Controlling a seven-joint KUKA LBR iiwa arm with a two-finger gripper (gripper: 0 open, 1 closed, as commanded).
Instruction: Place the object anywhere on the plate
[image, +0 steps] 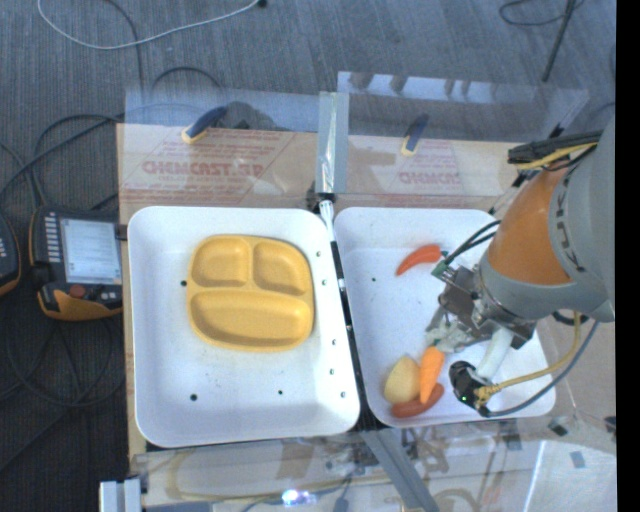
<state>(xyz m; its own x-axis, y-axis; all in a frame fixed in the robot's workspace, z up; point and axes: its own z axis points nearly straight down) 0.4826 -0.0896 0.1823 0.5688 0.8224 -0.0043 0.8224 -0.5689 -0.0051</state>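
A yellow plate (250, 291) with three compartments lies in the left bin (160, 400). In the right bin (380, 300), an orange carrot (431, 373) lies near the front, leaning between a pale yellow potato-like piece (402, 379) and a red piece (409, 408). An orange-red chilli (417, 258) rests further back. My gripper (447, 330) hangs low over the right bin, directly at the carrot's upper end. The wrist and its cables cover the spot where they meet, so contact with the carrot is hidden.
The arm's grey body and orange band (530, 240) cover the right side of the right bin. A ridge (338, 290) separates the two bins. A pendant device (75, 262) lies left of the bench, and cables trail at the front right.
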